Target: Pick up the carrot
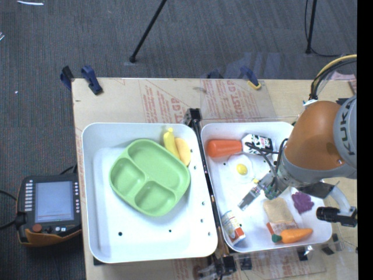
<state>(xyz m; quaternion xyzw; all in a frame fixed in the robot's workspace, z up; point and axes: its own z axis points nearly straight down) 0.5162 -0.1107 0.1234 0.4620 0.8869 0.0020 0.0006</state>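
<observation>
Reaching in from the right, the grey-and-orange arm [317, 144] hangs its gripper [249, 198] low over the middle of the right bin [214, 174], just below a fried egg [242, 170]; whether it is apart or together cannot be told. The carrot [293, 235] lies near that bin's front right corner, touching a slice of bread [278, 212], well apart from the gripper. A red sausage [224, 148] rests along the far wall. A green divided plate [150, 177] sits in the left bin [93, 214].
</observation>
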